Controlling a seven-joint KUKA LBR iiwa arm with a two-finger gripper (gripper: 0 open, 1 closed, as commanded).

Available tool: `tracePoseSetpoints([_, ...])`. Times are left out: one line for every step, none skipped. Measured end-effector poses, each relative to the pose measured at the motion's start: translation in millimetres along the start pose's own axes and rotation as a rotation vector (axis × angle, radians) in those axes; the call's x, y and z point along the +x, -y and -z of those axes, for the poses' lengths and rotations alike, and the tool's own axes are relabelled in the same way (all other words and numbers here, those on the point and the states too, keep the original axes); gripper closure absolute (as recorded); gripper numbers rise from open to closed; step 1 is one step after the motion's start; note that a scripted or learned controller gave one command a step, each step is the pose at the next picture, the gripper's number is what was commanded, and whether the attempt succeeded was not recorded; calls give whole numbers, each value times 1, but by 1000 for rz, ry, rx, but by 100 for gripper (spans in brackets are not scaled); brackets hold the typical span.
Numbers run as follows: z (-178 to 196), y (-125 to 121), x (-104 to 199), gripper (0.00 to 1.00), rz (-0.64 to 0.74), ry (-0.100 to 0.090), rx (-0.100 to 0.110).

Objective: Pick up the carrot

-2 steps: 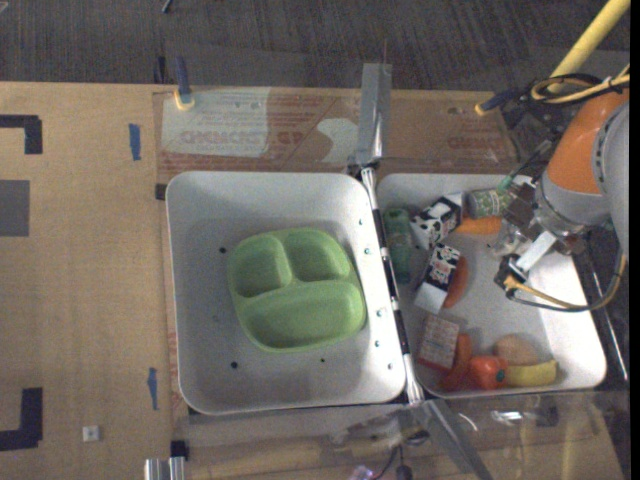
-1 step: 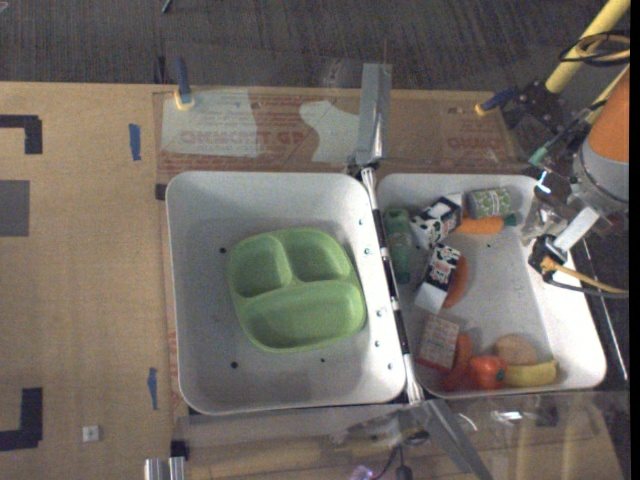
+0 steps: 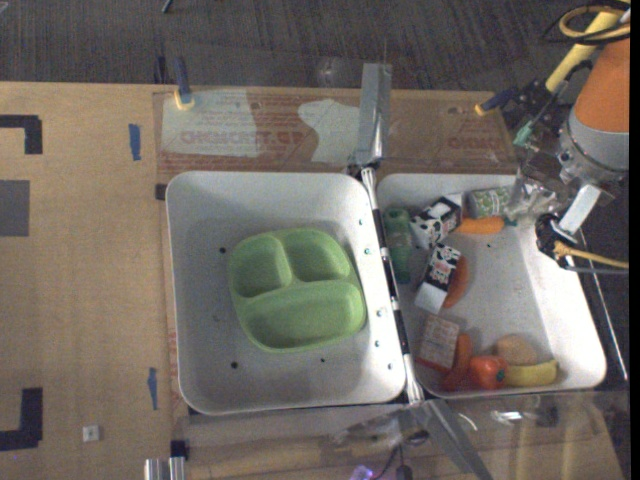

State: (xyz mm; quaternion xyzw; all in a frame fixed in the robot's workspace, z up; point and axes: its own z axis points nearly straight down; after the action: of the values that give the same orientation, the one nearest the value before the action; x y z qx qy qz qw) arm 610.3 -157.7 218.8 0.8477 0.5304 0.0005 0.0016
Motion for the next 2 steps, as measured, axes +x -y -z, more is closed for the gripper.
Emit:
tracePoseSetpoints([0, 0, 0, 0, 1, 0, 1])
tracePoseSetpoints([-133, 7, 6, 0, 111, -2, 0])
